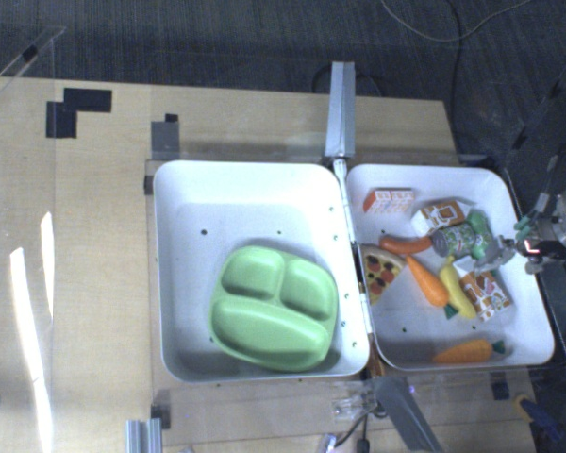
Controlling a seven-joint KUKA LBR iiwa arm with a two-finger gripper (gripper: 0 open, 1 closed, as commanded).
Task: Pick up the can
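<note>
The green three-compartment plastic plate [276, 309] lies in the left white bin [174, 253], well left of the can. The silvery can with a green label [462, 240] lies on its side in the right white bin [538, 333], between a small printed carton [441, 214] behind it and a yellow banana-shaped toy [456, 291] in front. An orange toy carrot [429, 282] sits just left of the can and below it.

The gripper [519, 242] sits just right of the can at the bin's rim. I cannot tell how far apart its jaws stand, nor whether they touch the can.

A lying can may roll from a glancing grasp. The crowding toys could also be caught instead.
</note>
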